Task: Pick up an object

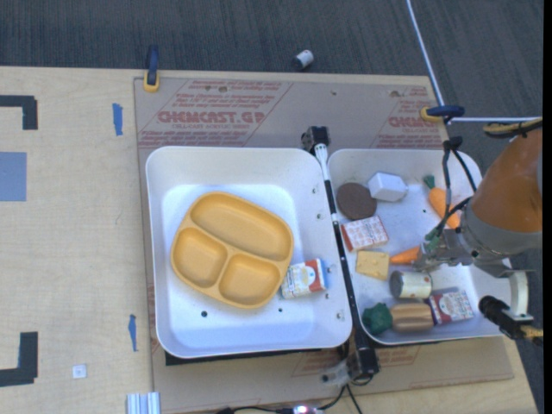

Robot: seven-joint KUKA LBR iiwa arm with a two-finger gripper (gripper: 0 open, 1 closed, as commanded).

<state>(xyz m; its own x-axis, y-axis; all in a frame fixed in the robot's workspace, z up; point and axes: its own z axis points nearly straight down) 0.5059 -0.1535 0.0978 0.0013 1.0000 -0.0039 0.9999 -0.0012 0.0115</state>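
Observation:
My gripper (434, 254) hangs low over the right bin (405, 164), at its right side, below the grey wrist and orange band. It is right beside an orange carrot (404, 255) and just above a cream can (411, 285) lying on its side. A yellow cheese slice (373, 265), a red-and-white cracker packet (365, 232), a brown disc (355, 200) and a white block (387, 185) lie further left and back. At the front lie a brown bottle (412, 316), a green piece (376, 318) and a red-labelled packet (453, 304).
The left bin (164, 231) bears a yellow divided plate (231, 248) and a small carton (304, 279) at the plate's right. A second carrot (439, 200) lies near the right bin's back right, partly behind black cables. A white cable crosses the upper right.

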